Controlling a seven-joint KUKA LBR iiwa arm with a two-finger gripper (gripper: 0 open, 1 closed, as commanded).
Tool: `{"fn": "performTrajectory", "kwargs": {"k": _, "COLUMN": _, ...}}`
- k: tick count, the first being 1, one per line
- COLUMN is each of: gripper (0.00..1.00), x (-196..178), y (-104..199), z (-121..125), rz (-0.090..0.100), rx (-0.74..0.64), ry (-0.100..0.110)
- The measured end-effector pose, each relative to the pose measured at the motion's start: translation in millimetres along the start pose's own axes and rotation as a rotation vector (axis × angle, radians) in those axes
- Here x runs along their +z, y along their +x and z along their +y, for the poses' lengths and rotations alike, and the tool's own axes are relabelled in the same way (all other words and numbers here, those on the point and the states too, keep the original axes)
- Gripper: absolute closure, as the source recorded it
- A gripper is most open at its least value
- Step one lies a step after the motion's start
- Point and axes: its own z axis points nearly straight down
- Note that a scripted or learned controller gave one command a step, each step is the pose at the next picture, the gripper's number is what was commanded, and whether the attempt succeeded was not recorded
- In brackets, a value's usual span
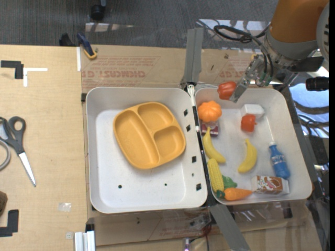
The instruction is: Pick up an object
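Camera view, contents by descending size.

1. Bench point(42, 103): pale wood, carrying both bins; cardboard sheet along its far edge.
2. Arm point(301, 14): orange band visible, entering over the bench's far right corner.
3. Left bin point(94, 156): white and shallow, holding item 5.
4. Right bin point(294, 140): white and shallow, touching the left bin along a shared edge; holds items 8 to 17.
5. Divided plate point(149, 135): yellow-orange, three compartments, lying at the left bin's middle.
6. Scissors point(18, 145): grey-handled, near the bench's left edge.
7. Gripper point(243, 88): hanging over the right bin's far edge; whether it is open or closed cannot be told.
8. Corn cob point(215, 174): along the bin's left edge, toward the near corner.
9. Left banana point(212, 146): just beyond the corn.
10. Right banana point(248, 157): at the bin's middle.
11. Blue bottle point(279, 162): near the right edge.
12. Toy orange point(209, 110): by the left edge, far half.
13. Juice carton point(270, 184): near right corner.
14. Carrot point(236, 194): along the near edge.
15. Red toy pepper point(226, 90): far left corner, just beside the gripper's tip; contact is unclear.
16. White block point(253, 109): near the far edge.
17. Small red toy point(248, 123): just nearer than the white block.
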Motion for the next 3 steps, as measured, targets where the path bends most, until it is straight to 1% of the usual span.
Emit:
{"fn": "performTrajectory", "kwargs": {"k": 1, "gripper": 1.0, "x": 8, "y": 13, "z": 28, "rz": 0.002, "rx": -0.059, "ry": 0.001}}
{"fn": "performTrajectory", "kwargs": {"k": 2, "gripper": 1.0, "x": 30, "y": 31, "z": 55, "rz": 0.003, "rx": -0.022, "ry": 0.001}}
{"fn": "performTrajectory", "kwargs": {"k": 3, "gripper": 1.0, "x": 24, "y": 134, "z": 32, "rz": 0.003, "rx": 0.057, "ry": 0.001}}
